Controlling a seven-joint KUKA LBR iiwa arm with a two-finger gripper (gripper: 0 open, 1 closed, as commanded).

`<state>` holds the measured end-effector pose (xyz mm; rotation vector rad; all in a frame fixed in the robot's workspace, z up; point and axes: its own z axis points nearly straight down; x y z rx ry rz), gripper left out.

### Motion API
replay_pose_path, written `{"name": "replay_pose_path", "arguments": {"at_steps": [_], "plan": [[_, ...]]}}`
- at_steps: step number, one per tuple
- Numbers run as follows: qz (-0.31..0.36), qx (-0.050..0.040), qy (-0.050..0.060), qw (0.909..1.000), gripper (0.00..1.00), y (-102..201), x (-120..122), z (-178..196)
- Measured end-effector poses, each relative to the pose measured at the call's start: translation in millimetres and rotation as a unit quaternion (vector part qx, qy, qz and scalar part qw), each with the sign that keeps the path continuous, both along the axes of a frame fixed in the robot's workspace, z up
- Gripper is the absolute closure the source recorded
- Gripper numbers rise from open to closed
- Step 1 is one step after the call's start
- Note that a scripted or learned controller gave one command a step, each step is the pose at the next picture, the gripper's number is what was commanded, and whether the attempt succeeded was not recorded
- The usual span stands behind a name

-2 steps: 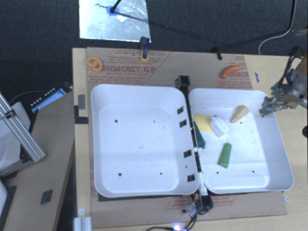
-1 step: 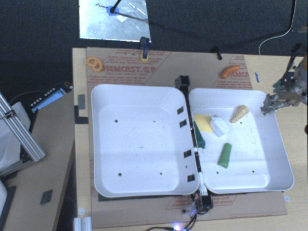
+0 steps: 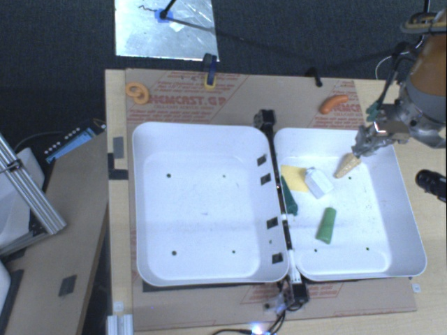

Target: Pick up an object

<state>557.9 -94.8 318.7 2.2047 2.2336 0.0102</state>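
The right bin (image 3: 391, 257) holds several small objects. A tan cone-shaped piece (image 3: 347, 165) lies near its far side. A white block (image 3: 318, 183) rests against a yellow piece (image 3: 296, 179), with a dark green piece (image 3: 289, 199) by the bin's left wall. A light green cylinder (image 3: 325, 225) lies nearer the middle. My gripper (image 3: 364, 148) hangs low over the far right part of this bin, its tip right at the upper end of the tan cone. Whether it touches the cone is unclear.
The left bin (image 3: 202, 201) stands beside the right one, joined by a black hinge strip (image 3: 274, 187). On the cardboard behind the bins lie an orange sausage (image 3: 334, 104), a tan ring (image 3: 137, 93) and a yellow clamp (image 3: 209, 72). A foil sheet (image 3: 165, 19) lies farther back.
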Motion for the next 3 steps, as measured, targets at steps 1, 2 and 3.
{"name": "replay_pose_path", "arguments": {"at_steps": [1,2,3], "plan": [[-0.002,-0.0002,0.001,1.0000,1.00,40.0,-53.1,50.1],[0.001,0.0005,0.000,1.0000,1.00,136.9,-63.4,93.1],[-0.011,-0.0024,0.002,0.9999,1.00,25.4,-71.5,75.8]]}}
